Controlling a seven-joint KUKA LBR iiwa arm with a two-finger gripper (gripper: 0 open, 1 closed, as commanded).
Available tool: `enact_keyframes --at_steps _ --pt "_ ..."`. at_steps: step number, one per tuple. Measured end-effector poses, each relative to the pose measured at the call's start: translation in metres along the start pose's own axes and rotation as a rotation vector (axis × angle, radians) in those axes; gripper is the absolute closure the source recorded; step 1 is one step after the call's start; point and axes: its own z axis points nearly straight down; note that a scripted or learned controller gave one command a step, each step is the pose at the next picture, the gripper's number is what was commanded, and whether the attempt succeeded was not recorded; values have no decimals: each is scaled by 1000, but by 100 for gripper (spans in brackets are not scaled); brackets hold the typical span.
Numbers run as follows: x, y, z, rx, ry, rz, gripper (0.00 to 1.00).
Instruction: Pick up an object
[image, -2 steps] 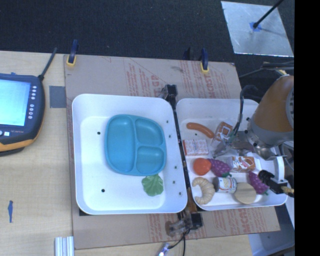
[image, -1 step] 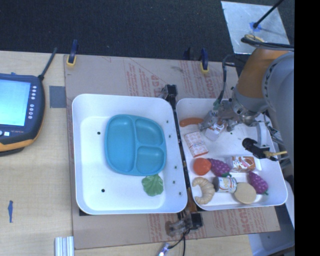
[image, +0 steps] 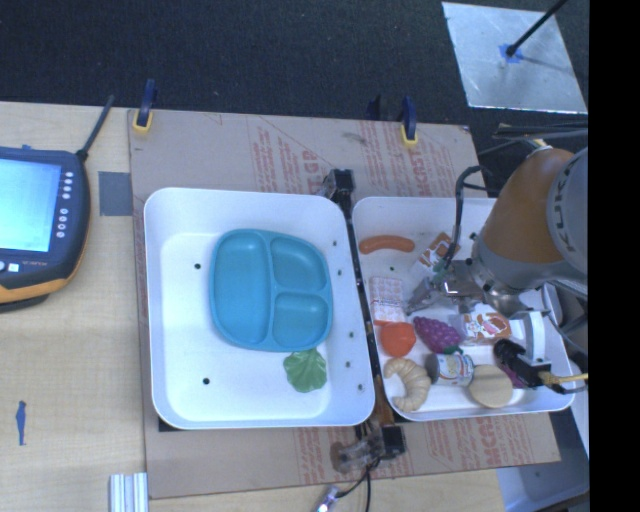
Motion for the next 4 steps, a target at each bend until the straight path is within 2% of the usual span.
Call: enact_keyframes --at_steps 1,2,3,4 --pt "-41 -53 0 -2 0 1 0" --pt "24 17 0 -2 -1 -1 0" --pt "15 101 -55 -6 -1 2 0" --pt "37 -11 1 1 0 0 0"
